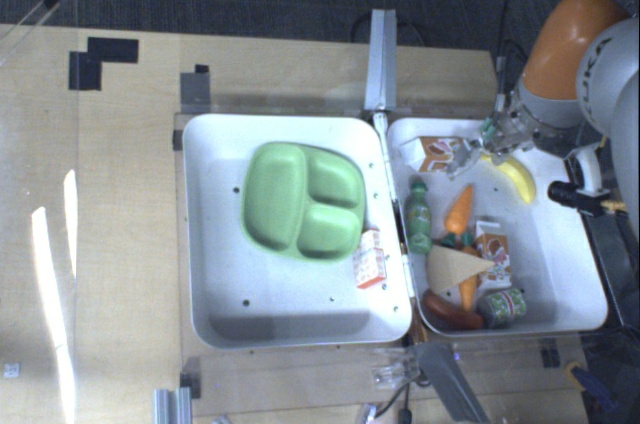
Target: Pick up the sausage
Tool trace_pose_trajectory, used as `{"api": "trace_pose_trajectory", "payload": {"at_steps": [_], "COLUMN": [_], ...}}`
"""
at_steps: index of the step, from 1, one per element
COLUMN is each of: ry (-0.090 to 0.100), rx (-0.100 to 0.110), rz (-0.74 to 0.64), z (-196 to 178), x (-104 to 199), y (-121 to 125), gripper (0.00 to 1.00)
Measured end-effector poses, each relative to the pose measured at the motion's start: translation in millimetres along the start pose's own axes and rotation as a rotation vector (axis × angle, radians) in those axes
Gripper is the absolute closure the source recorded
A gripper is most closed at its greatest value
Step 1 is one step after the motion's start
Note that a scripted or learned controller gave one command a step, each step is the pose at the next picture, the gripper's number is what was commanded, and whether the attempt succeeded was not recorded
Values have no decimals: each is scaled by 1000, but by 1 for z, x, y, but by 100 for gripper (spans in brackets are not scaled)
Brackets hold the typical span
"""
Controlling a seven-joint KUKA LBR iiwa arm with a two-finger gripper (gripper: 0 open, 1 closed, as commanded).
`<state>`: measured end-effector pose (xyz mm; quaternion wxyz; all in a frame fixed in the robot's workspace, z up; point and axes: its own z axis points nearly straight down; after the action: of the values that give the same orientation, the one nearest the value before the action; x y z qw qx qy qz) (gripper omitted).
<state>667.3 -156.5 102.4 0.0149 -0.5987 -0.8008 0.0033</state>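
Observation:
The sausage, dark red-brown and curved, lies in the front left corner of the right bin. It sits partly under a pale cheese wedge and beside a green can. My gripper hangs low over the far part of the same bin, between a printed snack packet and a yellow banana. It is well away from the sausage, with nothing seen in its grasp.
Also in the right bin are a green bottle, a carrot and another packet, all crowded between gripper and sausage. The left bin holds a green divided plate and a small packet.

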Motion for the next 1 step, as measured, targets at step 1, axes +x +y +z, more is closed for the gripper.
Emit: {"api": "trace_pose_trajectory", "payload": {"at_steps": [1], "ry": [-14], "rx": [3], "rz": [17], "z": [13], "x": [4], "y": [-2], "gripper": [0]}}
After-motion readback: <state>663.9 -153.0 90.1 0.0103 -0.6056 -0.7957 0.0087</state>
